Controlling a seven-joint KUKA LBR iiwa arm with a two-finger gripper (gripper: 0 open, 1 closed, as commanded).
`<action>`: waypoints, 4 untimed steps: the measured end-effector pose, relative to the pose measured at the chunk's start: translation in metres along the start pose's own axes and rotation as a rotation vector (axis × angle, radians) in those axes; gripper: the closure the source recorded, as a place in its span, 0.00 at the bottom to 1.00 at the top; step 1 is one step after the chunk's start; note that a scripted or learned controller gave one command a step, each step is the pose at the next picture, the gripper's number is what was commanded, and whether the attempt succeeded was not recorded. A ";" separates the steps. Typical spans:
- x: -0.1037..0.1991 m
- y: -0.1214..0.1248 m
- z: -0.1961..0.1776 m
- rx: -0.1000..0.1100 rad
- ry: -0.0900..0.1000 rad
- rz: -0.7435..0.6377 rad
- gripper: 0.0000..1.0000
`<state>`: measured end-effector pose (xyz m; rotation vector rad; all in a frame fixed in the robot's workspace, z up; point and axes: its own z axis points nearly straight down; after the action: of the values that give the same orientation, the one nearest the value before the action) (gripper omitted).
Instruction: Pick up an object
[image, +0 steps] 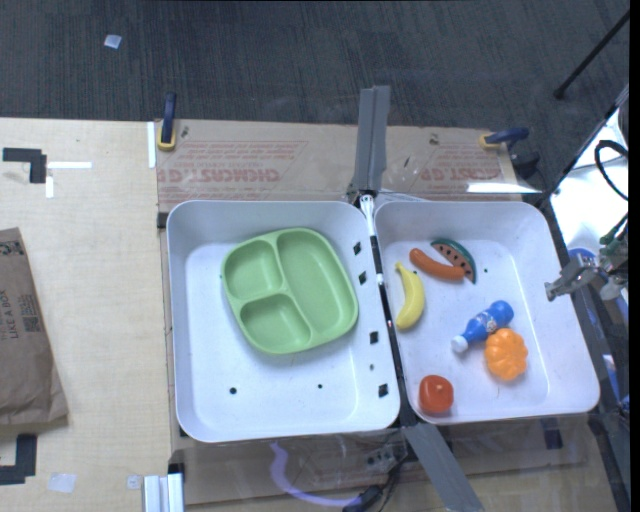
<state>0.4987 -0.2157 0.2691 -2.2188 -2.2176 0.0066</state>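
Observation:
The right bin (530, 225) holds several toy foods. A yellow banana (408, 297) lies near its left wall. An orange sausage (437, 264) rests against a watermelon slice (455, 250) toward the back. A small blue and white bottle (483, 326) lies tilted in the middle, touching an orange pumpkin-like piece (506, 354). A red round fruit (435, 394) sits at the front. In the left bin (200, 380) a green divided plate (290, 290) lies flat.
A grey metal piece (570, 276) juts over the right bin's right rim, with cables behind it. A grey post (372, 140) stands behind the divider between the bins. A brown paper bag (25, 325) lies on the bench at far left.

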 end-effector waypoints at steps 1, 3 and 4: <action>0.026 0.108 0.119 0.001 0.000 0.404 0.00; 0.061 0.140 0.161 0.002 -0.001 1.192 0.00; 0.060 0.140 0.155 0.008 -0.006 1.188 1.00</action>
<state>0.6374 -0.1553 0.1129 -3.0813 -0.5963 0.0243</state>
